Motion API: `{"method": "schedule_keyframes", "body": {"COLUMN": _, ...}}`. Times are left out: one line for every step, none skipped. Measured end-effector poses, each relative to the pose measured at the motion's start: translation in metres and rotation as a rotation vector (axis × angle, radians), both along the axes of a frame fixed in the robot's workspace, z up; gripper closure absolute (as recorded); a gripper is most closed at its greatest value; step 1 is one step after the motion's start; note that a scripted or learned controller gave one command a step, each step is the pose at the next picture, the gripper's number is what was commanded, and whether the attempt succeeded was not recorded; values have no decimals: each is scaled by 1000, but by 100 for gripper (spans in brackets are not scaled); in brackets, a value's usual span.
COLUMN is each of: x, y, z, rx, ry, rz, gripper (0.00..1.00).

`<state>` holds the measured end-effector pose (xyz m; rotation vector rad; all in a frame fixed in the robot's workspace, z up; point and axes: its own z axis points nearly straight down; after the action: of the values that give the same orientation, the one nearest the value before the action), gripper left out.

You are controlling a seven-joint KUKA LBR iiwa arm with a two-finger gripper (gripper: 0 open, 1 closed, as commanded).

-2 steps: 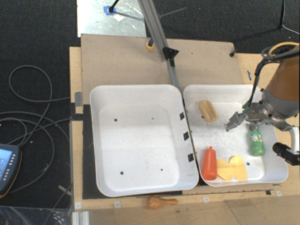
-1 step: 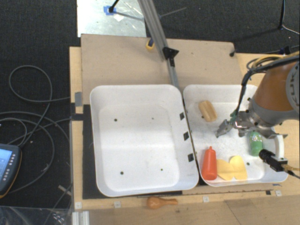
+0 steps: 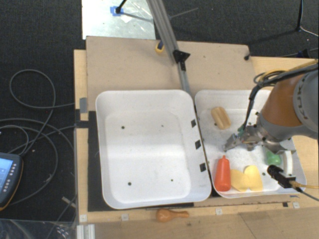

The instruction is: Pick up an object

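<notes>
Hand [image 3: 233,142] low in the right bin [image 3: 207,102], grip unreadable, nothing seen held, block [image 3: 220,117] just beyond, bottle [image 3: 223,174] and yellow piece [image 3: 247,179] nearer: best centred over one before closing.

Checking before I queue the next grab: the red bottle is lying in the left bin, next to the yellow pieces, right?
Not quite. The red bottle lies in the right bin, not the left bin. It is indeed next to the yellow pieces, near that bin's front edge. The camera view shows this, with the gripper above the same bin.
</notes>
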<state>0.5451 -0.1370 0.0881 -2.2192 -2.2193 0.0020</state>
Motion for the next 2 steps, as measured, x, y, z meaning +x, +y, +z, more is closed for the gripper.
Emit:
{"method": "schedule_keyframes", "body": {"x": 2, "y": -1, "z": 13, "rx": -1, "ry": -6, "rz": 0, "gripper": 100}}
{"method": "schedule_keyframes", "body": {"x": -4, "y": 0, "z": 74, "rx": -3, "ry": -10, "rz": 3, "gripper": 100}}
